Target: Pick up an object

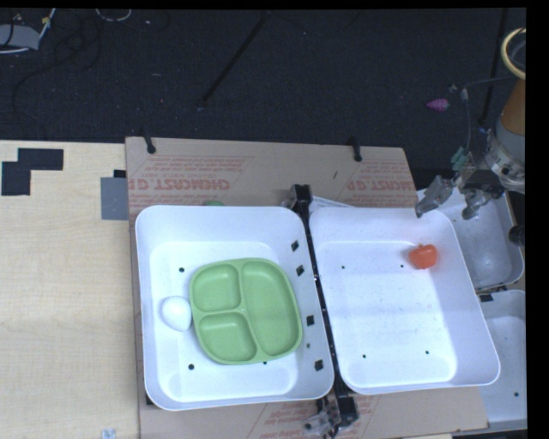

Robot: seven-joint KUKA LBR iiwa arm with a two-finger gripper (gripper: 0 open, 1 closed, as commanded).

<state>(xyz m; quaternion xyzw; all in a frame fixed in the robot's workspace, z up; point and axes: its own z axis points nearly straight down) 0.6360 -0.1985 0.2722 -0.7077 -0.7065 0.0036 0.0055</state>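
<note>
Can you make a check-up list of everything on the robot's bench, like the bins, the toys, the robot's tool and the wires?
Surface: two white bins side by side, left bin, right bin, on a cardboard sheet.
Job's things: small red object in the right bin; green divided tray and white ball touching it in the left bin.
Clutter: nothing seen.
Grippers: tool above the right bin's far right corner, holding nothing.
Cables: dark wires on the floor behind.
Surroundings: wooden bench, dark floor.

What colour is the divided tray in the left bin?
Light green. The divided tray shows it plainly in the camera view, against the white left bin.
</note>
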